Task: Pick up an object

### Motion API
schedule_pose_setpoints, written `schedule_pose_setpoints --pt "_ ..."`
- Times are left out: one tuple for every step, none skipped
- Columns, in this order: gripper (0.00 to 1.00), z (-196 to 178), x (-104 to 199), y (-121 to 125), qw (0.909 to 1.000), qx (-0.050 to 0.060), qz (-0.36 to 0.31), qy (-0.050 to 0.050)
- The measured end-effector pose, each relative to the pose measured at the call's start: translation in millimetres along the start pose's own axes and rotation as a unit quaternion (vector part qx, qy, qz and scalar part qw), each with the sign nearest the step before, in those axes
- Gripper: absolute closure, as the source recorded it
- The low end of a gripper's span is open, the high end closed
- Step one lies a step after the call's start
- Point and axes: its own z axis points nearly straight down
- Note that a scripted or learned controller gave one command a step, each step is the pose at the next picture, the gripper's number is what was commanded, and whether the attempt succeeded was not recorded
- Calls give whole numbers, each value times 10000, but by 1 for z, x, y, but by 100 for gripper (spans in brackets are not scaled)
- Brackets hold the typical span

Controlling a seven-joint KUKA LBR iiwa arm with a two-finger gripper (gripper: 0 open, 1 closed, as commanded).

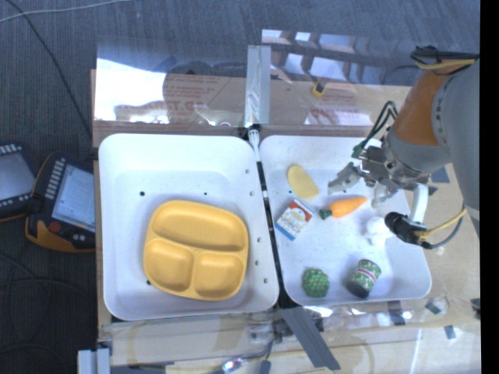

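We are hovering our gripper, fingers spread, just above the carrot at right of frame; next we are needing to descend and close.

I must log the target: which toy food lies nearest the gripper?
The orange carrot, just below-left of the gripper; the green broccoli and yellow piece lie farther off.

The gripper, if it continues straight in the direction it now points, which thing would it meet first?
Probably the toy carrot. The gripper hangs above the right bin, pointing down just beside the carrot's upper edge. Depth is unclear from this slanted view, so it might reach the bare bin floor instead.
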Motion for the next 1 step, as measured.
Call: schedule_pose_setpoints --pt "0 62 -34 6 9990 0 450 14"
